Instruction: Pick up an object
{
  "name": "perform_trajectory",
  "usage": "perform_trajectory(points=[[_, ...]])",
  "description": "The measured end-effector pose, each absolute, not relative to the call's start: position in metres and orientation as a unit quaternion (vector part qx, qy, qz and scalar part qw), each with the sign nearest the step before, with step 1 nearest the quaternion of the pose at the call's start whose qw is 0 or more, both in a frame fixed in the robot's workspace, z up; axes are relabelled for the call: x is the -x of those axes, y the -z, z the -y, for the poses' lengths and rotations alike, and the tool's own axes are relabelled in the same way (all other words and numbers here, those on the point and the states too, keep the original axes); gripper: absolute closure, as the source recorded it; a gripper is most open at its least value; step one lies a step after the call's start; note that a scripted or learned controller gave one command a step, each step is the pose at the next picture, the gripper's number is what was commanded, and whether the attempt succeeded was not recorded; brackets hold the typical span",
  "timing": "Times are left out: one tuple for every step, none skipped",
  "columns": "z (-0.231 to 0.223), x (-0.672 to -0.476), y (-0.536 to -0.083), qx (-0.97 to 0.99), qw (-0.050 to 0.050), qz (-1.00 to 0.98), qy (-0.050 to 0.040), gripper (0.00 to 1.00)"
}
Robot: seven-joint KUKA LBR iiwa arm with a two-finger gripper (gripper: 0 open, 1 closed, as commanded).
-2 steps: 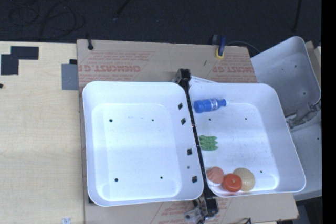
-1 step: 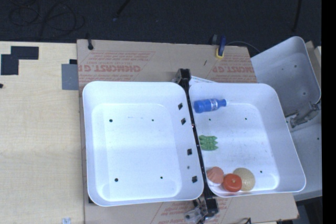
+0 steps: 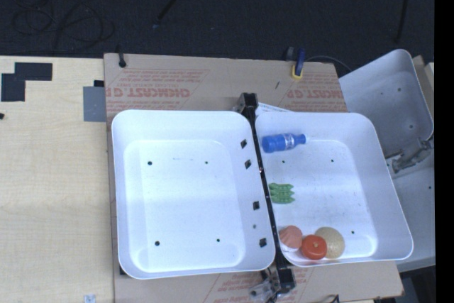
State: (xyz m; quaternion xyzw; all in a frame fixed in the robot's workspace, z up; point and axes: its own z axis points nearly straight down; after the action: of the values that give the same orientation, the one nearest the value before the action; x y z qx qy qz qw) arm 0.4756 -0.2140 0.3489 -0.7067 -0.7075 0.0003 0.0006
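Camera view from above: whether the gripper is released or clenched cannot be told. Things to pick up all lie in the right bin (image 3: 386, 184). A blue bottle (image 3: 284, 142) lies on its side near the far left corner, cap pointing right. A small green item (image 3: 281, 193) sits just beside the left wall, about midway along. In the near left corner three round items cluster together: a pink one (image 3: 290, 236), a red one (image 3: 313, 247) and a tan one (image 3: 330, 241), the red one touching both neighbours. The left bin (image 3: 118, 174) stands alongside. Both bins rest on a cardboard sheet (image 3: 184, 85) on the wooden bench (image 3: 50, 174).
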Motion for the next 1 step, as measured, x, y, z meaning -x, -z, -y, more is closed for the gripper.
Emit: perform_trajectory(points=[[0.2134, -0.4759, -0.3353, 0.707, 0.001, 0.707, -0.0010, 0.00]])
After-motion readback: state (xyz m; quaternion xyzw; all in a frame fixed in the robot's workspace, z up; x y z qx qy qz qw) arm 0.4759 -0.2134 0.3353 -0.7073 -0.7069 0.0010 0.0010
